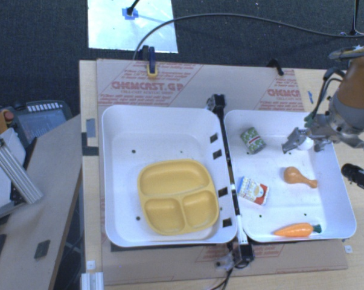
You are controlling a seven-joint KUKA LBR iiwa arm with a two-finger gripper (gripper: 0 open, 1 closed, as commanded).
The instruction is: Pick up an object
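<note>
An orange carrot [297, 229] is lying at the right bin's [346, 207] near edge, with a drumstick [299, 177], carton [253, 191] and can [252, 140] beyond. The gripper [303, 142] (fingers apart, holding nothing) is hovering above; a yellow tray [177, 196] is occupying the left bin [121, 162].

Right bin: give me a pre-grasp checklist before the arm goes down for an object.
1. Objects lie in the right bin: green can, chicken drumstick, small carton, carrot: ok.
2. Objects apart from one another: ok.
3. Gripper above the bin's upper right part: ok.
4. Gripper directly over one object: not ok; it hangs between can and drumstick.
5. Object between the fingers: not ok.
</note>
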